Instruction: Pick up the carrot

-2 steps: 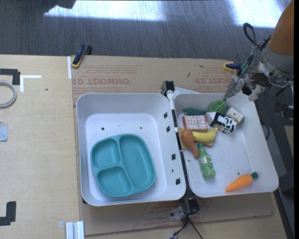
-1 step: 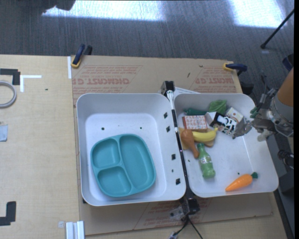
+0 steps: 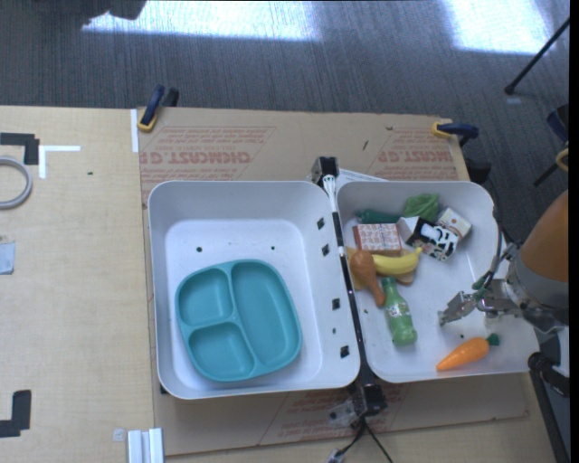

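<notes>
Camera view: claw hovers just above carrot in right bin.

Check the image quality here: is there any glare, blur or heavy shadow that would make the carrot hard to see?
Camera view: lighting is even and soft over both bins; the carrot reads sharp and bright orange against the white right bin, with only a faint shadow. A bright sunlit patch washes out the floor at the top. The gripper near the right edge looks slightly soft, its detail hard to resolve.
</notes>
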Robot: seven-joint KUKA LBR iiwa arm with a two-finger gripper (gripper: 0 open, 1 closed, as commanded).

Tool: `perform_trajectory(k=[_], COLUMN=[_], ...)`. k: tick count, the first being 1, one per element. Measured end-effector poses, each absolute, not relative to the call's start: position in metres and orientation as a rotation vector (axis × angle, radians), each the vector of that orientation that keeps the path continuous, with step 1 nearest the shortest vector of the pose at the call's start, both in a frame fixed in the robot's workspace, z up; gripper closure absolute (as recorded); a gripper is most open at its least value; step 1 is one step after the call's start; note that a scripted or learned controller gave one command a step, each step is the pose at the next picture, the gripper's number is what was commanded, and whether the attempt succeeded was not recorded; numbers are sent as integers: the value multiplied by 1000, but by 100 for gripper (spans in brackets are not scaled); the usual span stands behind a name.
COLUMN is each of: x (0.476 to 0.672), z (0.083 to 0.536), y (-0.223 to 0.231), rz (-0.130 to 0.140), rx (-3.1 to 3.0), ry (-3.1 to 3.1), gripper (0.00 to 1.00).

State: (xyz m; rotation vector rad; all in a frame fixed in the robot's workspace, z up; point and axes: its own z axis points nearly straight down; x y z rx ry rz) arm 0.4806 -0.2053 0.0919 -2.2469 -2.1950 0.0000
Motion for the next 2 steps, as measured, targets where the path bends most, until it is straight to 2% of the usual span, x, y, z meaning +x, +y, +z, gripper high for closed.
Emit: perform_trajectory(k=[2], x=[478], z=[93], y=[-222], rz=[-1], rx=[-1629], ry=[-2688], gripper=[0])
